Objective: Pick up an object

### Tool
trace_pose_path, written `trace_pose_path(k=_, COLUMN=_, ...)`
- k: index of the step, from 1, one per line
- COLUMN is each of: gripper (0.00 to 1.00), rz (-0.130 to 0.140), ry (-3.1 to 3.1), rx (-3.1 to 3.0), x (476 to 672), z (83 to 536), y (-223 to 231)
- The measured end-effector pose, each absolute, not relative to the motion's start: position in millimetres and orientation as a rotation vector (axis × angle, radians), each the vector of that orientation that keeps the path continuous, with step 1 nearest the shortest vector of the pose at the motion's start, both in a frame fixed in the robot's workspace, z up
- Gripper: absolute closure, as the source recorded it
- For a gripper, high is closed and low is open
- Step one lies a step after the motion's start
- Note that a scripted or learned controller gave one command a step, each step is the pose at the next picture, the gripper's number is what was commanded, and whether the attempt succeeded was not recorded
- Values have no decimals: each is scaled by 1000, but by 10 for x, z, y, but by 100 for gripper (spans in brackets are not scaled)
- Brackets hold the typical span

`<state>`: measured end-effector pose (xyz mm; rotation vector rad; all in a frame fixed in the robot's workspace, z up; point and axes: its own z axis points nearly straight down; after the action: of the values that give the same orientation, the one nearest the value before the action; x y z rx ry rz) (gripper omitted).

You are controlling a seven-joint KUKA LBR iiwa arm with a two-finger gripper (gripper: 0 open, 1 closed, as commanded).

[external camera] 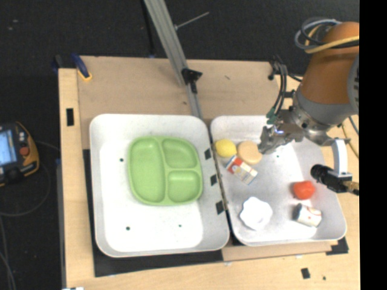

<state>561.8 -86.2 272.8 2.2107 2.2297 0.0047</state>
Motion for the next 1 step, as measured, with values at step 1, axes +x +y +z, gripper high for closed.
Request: trace_pose_path(k=1, gripper=100, rz=4, ry=2229, rx=2212, x=5844, z=2779, y=-361)
